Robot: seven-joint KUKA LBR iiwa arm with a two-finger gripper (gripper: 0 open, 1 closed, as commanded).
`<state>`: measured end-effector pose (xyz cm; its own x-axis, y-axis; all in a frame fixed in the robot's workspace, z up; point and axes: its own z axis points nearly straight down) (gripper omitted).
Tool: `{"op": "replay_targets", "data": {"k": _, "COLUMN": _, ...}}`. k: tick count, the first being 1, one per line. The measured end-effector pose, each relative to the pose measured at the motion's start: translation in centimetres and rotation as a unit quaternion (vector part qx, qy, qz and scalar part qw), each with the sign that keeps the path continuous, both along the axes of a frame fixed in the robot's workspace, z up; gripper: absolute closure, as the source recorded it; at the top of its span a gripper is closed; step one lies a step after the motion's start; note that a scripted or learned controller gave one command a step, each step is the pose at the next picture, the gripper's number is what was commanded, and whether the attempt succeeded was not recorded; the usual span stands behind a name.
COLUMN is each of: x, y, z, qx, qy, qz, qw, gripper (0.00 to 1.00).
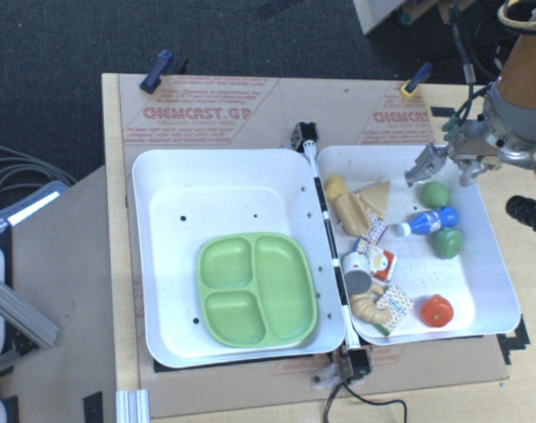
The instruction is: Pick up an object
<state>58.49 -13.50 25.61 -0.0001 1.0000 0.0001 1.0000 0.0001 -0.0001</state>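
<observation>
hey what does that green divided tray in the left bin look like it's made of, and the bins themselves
Green divided tray: probably moulded plastic, with an even pale green colour, rounded compartment edges and a soft, low sheen.
Left bin and right bin: likely thin white plastic, smooth and slightly glossy, with rounded rims. The picture alone can't confirm either.

The bench [206, 104] is a pale board with red "CHEMCAST" lettering printed along its far part. Two shallow white bins lie directly on it, side by side and touching along their inner edges: the left bin [162, 201] and the right bin [488, 263]. A blue clamp [156, 71] grips the far left edge, and a blue-and-yellow clamp [416, 79] sits at the far right.
</observation>
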Motion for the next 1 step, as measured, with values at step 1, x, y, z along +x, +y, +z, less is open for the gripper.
{"op": "replay_targets", "data": {"k": 1, "x": -0.86, "y": 3.76, "z": -10.88, "qx": 0.0003, "qy": 0.001, "qz": 0.0, "qw": 1.0, "gripper": 0.0}}
